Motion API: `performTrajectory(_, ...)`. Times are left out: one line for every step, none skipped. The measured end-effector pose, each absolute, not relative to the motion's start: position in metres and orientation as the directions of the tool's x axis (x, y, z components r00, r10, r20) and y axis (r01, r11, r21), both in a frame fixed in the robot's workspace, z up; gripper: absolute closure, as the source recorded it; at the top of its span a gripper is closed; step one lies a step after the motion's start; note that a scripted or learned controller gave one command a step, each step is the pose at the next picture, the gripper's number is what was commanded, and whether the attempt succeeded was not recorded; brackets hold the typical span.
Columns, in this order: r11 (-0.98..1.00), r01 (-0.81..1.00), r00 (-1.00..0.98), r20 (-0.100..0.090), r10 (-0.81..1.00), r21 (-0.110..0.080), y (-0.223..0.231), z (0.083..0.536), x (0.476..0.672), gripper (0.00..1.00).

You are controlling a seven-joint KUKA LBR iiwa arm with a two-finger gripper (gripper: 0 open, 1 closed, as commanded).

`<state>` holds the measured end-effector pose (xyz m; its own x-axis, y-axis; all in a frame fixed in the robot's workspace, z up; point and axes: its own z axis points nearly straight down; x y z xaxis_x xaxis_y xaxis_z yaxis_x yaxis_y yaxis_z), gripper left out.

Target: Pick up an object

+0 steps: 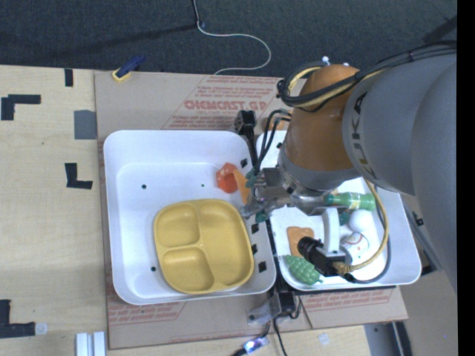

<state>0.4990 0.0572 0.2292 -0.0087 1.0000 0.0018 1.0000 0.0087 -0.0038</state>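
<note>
I see my end effector [256,191] at the left white bin's [119,199] right edge, beside a small orange object [227,177]. Finger state: cannot tell. The yellow divided plastic plate [202,245] fills the front.

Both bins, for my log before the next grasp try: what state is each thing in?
Yellow divided plate: lying flat in the left bin, right side up.
Orange object: loose in the left bin, beside the gripper.
Green toy: lying in the right bin.
White ball: resting in the right bin.
</note>
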Motion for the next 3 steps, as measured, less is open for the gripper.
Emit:
performTrajectory(0.006,1.0,-0.006,0.0,1.0,-0.004,0.099,0.217,0.502,1.0)
performTrajectory(0.001,1.0,-0.001,0.0,1.0,-0.003,0.094,0.232,0.489,1.0)
performTrajectory(0.002,1.0,-0.002,0.0,1.0,-0.004,0.093,0.231,0.489,1.0)
